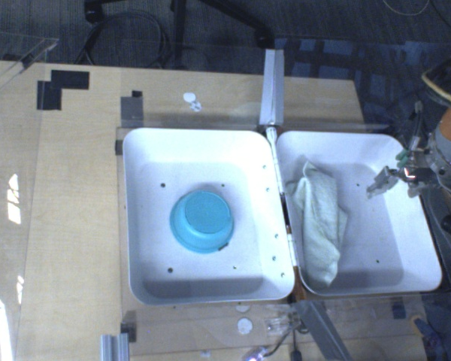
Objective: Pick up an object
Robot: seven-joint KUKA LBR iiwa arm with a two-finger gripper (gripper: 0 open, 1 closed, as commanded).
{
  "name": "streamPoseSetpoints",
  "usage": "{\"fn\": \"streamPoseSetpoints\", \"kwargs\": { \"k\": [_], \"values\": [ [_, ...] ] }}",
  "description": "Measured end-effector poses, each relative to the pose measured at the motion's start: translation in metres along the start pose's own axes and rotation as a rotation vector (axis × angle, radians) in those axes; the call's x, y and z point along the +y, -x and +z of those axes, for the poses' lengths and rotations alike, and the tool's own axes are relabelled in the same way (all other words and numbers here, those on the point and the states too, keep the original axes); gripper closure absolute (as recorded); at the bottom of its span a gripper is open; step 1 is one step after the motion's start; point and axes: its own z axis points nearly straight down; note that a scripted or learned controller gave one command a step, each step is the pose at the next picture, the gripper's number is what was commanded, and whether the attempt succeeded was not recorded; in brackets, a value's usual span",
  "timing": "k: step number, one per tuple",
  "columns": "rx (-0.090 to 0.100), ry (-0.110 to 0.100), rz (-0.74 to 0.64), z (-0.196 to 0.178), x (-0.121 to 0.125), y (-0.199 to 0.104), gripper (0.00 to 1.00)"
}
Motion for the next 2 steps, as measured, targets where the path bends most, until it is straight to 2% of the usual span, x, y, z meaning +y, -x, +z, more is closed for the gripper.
{"fn": "streamPoseSetpoints", "kwargs": {
  "k": [1,2],
  "values": [
    [0.0,0.011,0.129,0.098,-0.005,-0.063,0.0],
    [0.002,0.015,0.128,0.087,-0.004,-0.065,1.0]
  ]
}}
